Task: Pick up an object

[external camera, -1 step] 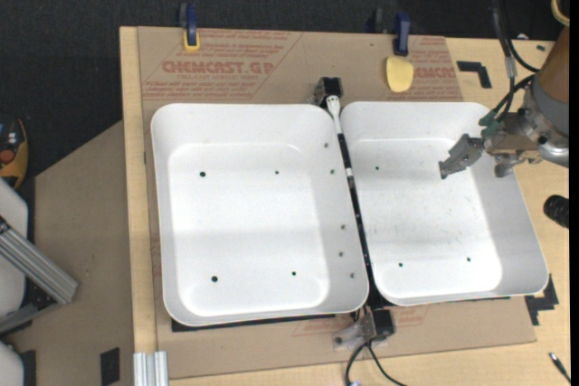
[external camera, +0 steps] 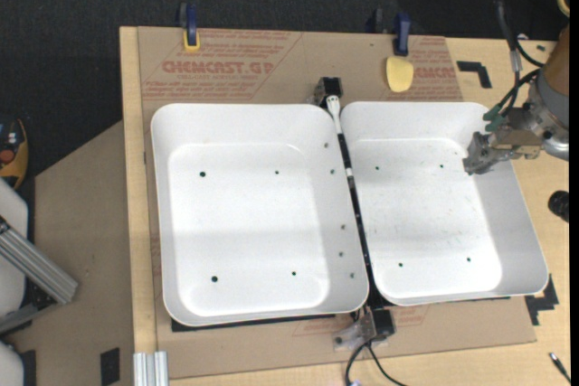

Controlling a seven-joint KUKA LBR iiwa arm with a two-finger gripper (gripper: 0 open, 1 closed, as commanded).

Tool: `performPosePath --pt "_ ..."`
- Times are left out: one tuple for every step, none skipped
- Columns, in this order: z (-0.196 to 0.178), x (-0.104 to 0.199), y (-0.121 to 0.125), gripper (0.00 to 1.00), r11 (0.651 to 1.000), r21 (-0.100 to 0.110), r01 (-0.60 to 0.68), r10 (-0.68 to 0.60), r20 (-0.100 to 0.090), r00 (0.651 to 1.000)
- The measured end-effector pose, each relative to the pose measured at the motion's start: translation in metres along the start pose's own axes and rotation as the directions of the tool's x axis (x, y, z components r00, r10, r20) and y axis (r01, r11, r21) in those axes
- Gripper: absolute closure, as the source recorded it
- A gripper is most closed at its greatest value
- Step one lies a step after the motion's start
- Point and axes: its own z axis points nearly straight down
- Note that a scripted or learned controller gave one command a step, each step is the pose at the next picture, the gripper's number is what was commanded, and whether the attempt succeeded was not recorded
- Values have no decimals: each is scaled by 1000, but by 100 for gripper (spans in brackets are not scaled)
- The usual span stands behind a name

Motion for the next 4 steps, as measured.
performPosePath --pt "-167 25 30 100 1000 -19 4 -4 2 1000" --pt "-66 92 49 100 1000 14 7 -7 -4 1000" --pt "-4 129 76 100 1000 11 4 -4 -3 1000" --pt "-115 159 86 100 1000 -11 5 -5 -2 1000"
